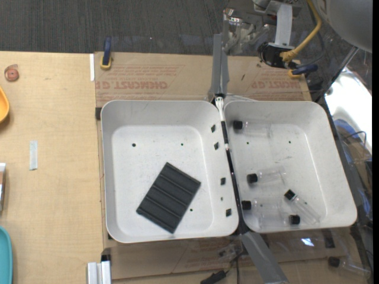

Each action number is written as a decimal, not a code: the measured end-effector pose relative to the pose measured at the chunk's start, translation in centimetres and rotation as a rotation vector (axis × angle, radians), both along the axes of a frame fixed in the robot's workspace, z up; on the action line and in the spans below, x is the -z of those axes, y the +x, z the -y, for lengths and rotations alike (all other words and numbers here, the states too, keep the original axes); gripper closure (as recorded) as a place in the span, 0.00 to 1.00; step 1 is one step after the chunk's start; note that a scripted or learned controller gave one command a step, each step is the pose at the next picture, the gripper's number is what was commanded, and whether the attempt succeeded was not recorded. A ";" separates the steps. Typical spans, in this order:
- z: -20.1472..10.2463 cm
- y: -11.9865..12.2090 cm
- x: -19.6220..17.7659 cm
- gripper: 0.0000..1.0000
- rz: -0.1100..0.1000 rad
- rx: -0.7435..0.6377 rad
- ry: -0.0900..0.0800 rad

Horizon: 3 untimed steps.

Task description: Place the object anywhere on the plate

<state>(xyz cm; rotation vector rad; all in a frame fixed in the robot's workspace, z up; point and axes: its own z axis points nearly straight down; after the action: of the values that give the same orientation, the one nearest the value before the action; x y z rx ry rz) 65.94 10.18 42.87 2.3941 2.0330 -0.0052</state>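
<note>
**Claw high at the back, plate low in the left bin**

The dark ridged plate (169, 197) lies flat and skewed in the left bin (118, 123), toward its front. The claw (237, 19) hangs well apart from it, beyond the bins' far edge; its grip cannot be told. Small clear vials with black caps (251, 178) lie scattered in the right bin (323, 129). Cardboard (160, 78) covers the counter (47, 129).

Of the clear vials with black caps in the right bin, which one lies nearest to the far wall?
The vial in the far-left corner of the right bin; the other vials lie nearer the bin's near wall.
</note>
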 end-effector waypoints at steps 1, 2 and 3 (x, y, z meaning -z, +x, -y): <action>-4.8 -6.9 -1.2 1.00 -0.001 -0.247 0.001; -9.9 -6.0 1.8 1.00 -0.002 -0.698 0.002; -10.5 0.0 -1.1 1.00 -0.001 -0.354 0.001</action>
<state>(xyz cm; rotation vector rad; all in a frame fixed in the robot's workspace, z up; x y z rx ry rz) 65.97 20.65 44.00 1.9995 2.4226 -0.0047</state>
